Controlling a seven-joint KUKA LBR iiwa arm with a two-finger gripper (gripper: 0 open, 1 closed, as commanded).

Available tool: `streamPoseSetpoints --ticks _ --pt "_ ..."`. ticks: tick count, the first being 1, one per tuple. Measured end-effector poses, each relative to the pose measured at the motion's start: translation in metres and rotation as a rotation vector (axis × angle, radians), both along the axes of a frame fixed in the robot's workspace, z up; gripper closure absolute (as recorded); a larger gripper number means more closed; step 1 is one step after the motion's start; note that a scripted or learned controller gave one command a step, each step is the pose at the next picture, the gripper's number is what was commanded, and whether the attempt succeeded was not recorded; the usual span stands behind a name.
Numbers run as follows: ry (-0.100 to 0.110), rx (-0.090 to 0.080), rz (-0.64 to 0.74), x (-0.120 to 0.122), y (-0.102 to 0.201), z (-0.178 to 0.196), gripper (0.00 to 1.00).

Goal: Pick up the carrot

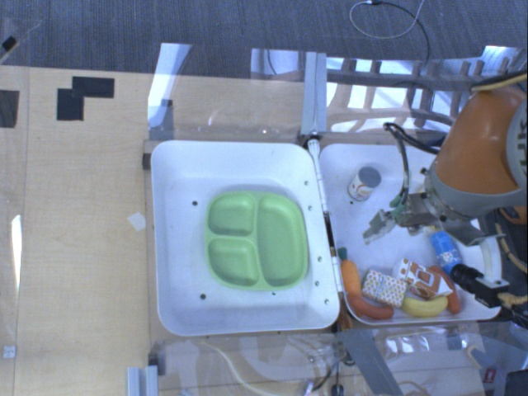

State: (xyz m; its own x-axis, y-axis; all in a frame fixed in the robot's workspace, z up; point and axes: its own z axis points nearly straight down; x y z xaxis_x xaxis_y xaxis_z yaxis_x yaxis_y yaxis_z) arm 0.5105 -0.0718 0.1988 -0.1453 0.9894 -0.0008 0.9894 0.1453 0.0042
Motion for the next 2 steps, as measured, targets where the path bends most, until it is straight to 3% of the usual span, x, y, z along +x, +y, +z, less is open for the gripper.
streamPoseSetpoints --ticks 1,2 --pt "0.001 0.002 -0.213 -0.018 0.032 -0.014 0.00" --pt "0.001 0.000 0.085 -0.023 -0.010 -0.066 0.00"
